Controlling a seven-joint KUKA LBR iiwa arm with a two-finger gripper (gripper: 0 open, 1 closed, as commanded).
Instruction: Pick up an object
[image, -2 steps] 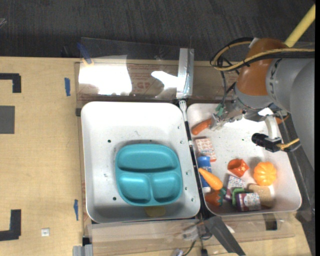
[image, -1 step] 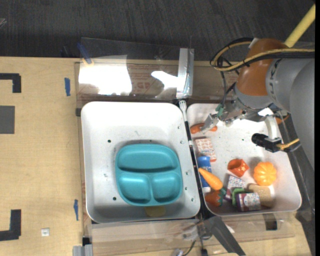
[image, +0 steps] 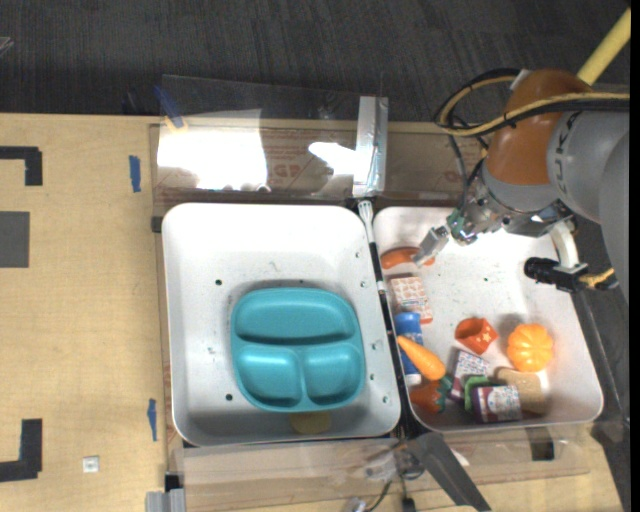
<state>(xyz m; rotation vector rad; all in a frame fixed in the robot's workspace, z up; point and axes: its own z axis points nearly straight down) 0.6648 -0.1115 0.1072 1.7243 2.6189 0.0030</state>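
**Approach over right bin, nothing gripped**

End effector (image: 436, 243) sits low at right bin (image: 575, 345) upper-left, fingers look parted, empty. Orange item (image: 398, 257) lies just beside it against the divider wall. Suggest centring over it, straight descent, closing clear of the wall; carrot (image: 421, 358) and pumpkin (image: 530, 346) are further off.

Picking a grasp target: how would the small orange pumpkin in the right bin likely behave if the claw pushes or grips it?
The pumpkin looks round and ribbed, so a push would probably roll it, perhaps toward the bin wall beside it. Its glossy surface suggests smooth plastic, likely light and a bit slippery. It bulges wide, so the claw may need a broad opening.
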